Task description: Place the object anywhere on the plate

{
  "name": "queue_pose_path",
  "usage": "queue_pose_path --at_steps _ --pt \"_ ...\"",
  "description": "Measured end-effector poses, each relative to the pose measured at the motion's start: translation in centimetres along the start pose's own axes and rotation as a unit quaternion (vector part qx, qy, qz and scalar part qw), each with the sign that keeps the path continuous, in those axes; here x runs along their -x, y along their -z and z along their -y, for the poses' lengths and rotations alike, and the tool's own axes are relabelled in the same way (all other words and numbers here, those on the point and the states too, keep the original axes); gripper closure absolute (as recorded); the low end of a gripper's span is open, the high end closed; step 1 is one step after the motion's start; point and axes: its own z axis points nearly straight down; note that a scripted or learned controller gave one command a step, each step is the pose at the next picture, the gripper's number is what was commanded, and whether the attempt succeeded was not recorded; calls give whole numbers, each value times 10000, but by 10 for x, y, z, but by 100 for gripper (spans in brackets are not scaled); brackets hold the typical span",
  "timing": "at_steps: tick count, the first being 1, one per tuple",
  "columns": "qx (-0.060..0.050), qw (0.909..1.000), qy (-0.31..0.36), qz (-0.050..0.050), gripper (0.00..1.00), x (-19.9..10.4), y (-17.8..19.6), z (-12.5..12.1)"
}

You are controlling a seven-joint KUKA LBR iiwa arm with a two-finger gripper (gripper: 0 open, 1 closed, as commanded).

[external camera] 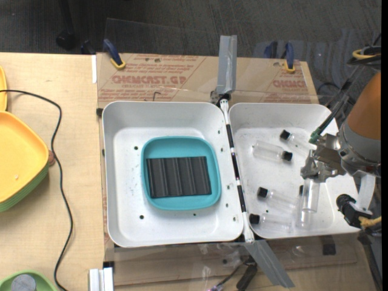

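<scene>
Wooden bench and cardboard backing were seen beneath two shallow white bins (115,162). In the left bin lay the teal rectangular plate with a dark ribbed centre (180,173). In the right bin, well right of the plate, the gripper (315,170) was poised over a clear plastic vial (308,199), its long axis running toward the bin's near wall. Whether the vial was pinched could not be told.

Open room above teal plate (180,175) in left bin (115,162); raised divider rims (230,162) between bins; clear vials (273,153) scattered across right bin (267,111) floor, narrow gaps between
</scene>
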Motion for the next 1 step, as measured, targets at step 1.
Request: queue_pose_path --at_steps 1 --pt "1 10000 -1 0 0 0 0 0"
